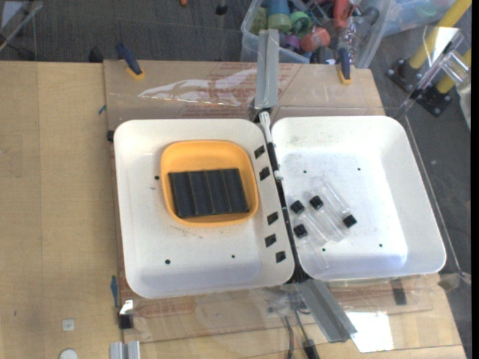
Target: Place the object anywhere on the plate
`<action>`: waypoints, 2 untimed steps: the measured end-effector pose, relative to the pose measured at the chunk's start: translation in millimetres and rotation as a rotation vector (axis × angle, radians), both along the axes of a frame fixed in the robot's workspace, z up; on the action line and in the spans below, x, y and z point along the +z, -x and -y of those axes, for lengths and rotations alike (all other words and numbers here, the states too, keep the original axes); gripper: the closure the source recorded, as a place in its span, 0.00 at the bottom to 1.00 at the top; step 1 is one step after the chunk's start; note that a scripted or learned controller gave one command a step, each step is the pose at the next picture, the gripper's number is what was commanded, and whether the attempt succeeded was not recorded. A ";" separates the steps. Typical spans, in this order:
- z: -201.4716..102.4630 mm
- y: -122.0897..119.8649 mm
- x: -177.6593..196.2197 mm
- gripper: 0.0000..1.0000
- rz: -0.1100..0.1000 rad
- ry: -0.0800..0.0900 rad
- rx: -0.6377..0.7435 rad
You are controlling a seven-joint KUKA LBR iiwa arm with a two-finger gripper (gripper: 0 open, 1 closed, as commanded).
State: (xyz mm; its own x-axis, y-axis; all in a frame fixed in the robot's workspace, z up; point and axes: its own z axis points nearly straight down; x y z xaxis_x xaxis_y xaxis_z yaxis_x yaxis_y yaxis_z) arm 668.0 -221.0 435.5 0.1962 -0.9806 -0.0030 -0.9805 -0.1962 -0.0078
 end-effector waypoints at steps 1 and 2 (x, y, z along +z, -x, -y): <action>-6.8 0.1 -0.5 1.00 0.000 0.002 0.390; -14.0 -0.4 -0.9 1.00 0.001 0.005 0.705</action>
